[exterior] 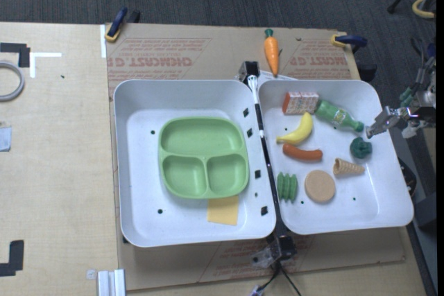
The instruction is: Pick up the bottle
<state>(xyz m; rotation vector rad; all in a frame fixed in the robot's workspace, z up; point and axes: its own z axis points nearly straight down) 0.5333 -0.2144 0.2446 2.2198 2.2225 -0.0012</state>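
The bottle (pixel 338 116) is green and lies on its side in the upper part of the right bin (pixel 388 208), its cap pointing down and to the right. My gripper (pixel 380 125) hangs at the bin's right rim, a short way right of the cap and apart from it. Nothing shows in its grasp.
Around the bottle lie a pink box (pixel 300 102), a banana (pixel 298 129), a red sausage (pixel 302 153), a dark green lump (pixel 360 148), a cone (pixel 347 167), a round biscuit (pixel 320 186) and a green pod (pixel 287 186). The left bin holds a green divided plate (pixel 205 157) and a yellow slice (pixel 223 210). A carrot (pixel 270 52) lies behind the bins.
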